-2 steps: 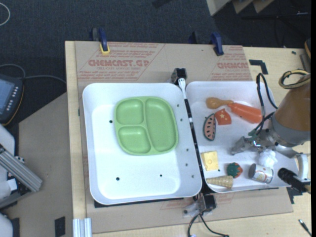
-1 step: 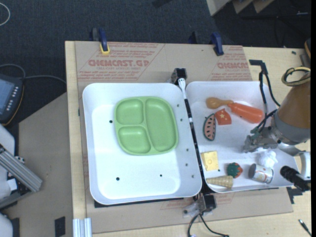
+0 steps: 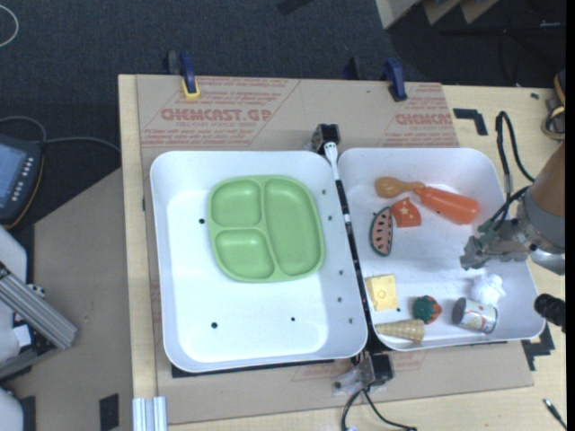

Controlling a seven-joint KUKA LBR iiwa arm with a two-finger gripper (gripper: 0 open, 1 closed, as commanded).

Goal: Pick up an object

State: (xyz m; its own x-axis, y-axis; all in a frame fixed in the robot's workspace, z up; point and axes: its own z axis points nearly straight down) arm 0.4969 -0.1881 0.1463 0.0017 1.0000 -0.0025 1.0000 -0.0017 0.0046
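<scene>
The right bin (image 3: 422, 154) holds several toy items. An orange carrot (image 3: 446, 204) lies at the back beside a tan spoon-shaped piece (image 3: 397, 187) and a red wedge (image 3: 406, 213). A watermelon slice (image 3: 383, 231) sits left of centre. Along the front are a yellow cheese square (image 3: 382, 292), an ice-cream cone (image 3: 400, 331), a red and green fruit (image 3: 427, 308) and a small can (image 3: 474, 316). A white crumpled item (image 3: 488, 287) lies just in front of my gripper (image 3: 485, 250), which is low over the bin's right side, right of the carrot's tip.
A green divided plate (image 3: 266, 228) rests in the left bin (image 3: 180, 268). Black cables (image 3: 503, 151) run along the right bin's far right edge. Blue clamps (image 3: 189, 70) hold the board at the back.
</scene>
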